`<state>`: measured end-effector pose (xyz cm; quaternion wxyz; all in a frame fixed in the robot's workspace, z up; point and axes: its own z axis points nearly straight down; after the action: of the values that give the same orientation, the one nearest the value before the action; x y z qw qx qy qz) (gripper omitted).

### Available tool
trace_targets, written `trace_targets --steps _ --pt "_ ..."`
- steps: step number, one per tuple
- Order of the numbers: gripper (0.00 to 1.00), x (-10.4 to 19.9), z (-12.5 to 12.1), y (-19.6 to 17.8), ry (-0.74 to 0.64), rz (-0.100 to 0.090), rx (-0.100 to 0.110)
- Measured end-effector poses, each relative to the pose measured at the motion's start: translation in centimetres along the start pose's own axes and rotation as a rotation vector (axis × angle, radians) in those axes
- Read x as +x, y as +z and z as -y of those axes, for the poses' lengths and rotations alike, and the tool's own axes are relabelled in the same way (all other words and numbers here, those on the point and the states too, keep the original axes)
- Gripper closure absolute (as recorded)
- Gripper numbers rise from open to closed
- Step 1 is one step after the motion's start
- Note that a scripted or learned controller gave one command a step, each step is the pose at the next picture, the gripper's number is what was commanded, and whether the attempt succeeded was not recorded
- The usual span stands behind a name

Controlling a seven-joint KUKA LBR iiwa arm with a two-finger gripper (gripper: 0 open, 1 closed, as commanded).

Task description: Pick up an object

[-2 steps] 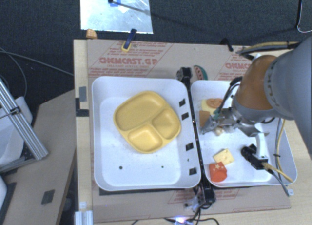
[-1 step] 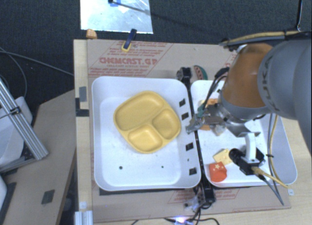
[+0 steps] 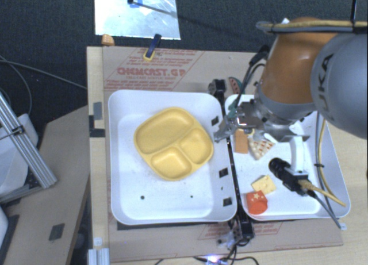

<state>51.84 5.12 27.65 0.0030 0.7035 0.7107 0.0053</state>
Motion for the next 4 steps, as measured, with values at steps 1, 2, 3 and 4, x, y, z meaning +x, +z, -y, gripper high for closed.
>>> trace_targets --steps 1,2,3,4 --pt "0.00 8.6 3.7 13.3 -0.001 0.001 0.025" --pt "0.00 19.1 3.1 5.6 -0.005 -0.004 0.004" --pt "0.00 13.1 -3.9 -1.7 0.015 0.003 -0.001" --pt "1.00 13.5 -3.6 -2.3 0.003 0.003 0.008"
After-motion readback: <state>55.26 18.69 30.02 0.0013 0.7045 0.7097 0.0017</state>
